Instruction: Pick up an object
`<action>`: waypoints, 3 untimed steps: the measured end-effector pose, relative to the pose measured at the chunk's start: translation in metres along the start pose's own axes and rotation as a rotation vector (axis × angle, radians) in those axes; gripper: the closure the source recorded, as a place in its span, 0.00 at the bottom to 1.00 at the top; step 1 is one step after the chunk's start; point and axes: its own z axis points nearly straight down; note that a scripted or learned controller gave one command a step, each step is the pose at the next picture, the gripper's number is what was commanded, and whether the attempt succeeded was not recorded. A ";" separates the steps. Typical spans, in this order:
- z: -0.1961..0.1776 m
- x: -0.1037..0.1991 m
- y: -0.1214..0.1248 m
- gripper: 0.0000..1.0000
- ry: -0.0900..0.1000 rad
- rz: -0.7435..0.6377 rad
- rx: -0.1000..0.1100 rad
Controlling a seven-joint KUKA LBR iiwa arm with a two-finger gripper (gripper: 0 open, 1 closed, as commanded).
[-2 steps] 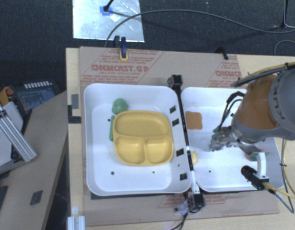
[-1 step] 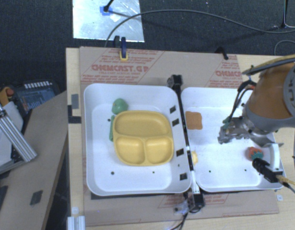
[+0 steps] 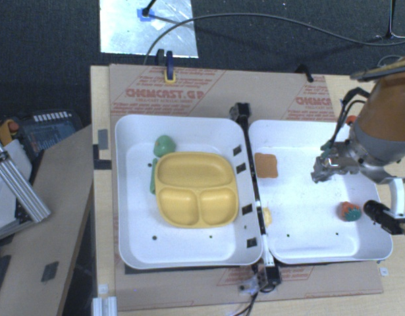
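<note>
- The arm [image 3: 386, 120] was nearest the camera, reaching in from the right over the right bin [image 3: 307, 249], orange band above a grey wrist.
- Its pincer [image 3: 324, 171] hung over the bin's middle right; whether it was released or clenched could not be told, and nothing showed in its grip.
- A small orange-and-teal toy [image 3: 350, 211] lay in the right bin near its right wall, below the pincer and apart from it.
- A flat brown piece [image 3: 266, 165] lay by that bin's left wall.
- A yellow tray [image 3: 195, 189] with three compartments sat in the left bin [image 3: 133, 242], a green item [image 3: 164, 145] touching its upper left rim.
</note>
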 end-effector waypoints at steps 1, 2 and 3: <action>-0.014 0.000 0.001 1.00 0.001 0.000 0.005; -0.003 0.047 0.018 1.00 0.003 -0.004 0.006; 0.000 0.090 0.029 1.00 0.004 -0.005 0.006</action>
